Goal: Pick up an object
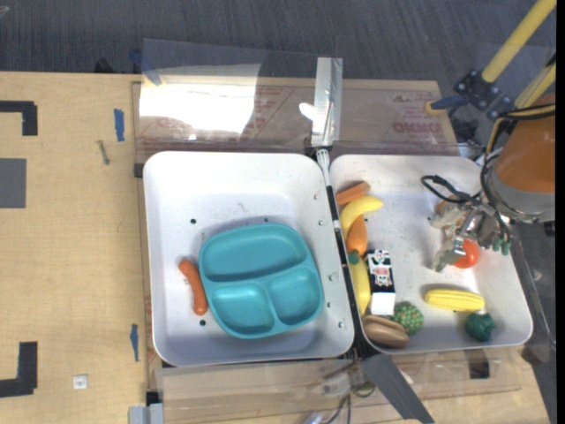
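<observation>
The left bin [168,184] holds a teal divided plate [259,278], a sausage [193,286] against its left edge. In the right bin [397,170], toys crowd the left wall; bare floor lies centre. The gripper [452,247], fingers apart, hovers beside a round orange-red toy [467,254].
</observation>
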### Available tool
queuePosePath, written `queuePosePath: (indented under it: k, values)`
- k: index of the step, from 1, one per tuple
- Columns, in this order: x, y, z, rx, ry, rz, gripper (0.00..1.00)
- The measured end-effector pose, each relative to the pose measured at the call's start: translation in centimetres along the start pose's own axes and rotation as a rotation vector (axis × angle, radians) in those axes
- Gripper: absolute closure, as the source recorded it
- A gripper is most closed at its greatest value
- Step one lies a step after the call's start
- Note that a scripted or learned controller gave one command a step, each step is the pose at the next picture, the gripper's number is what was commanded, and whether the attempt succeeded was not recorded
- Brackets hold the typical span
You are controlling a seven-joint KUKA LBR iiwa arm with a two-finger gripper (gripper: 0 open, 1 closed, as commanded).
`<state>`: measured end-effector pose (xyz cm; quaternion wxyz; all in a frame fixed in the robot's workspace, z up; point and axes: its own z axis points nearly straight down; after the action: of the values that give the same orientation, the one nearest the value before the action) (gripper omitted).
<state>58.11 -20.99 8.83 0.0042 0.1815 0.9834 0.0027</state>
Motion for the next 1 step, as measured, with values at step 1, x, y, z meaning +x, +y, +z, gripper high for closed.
queuePosePath:
  k: [1]
  values:
    - [4.27,1.71,-0.08,0.004,-0.002,0.061,0.00]
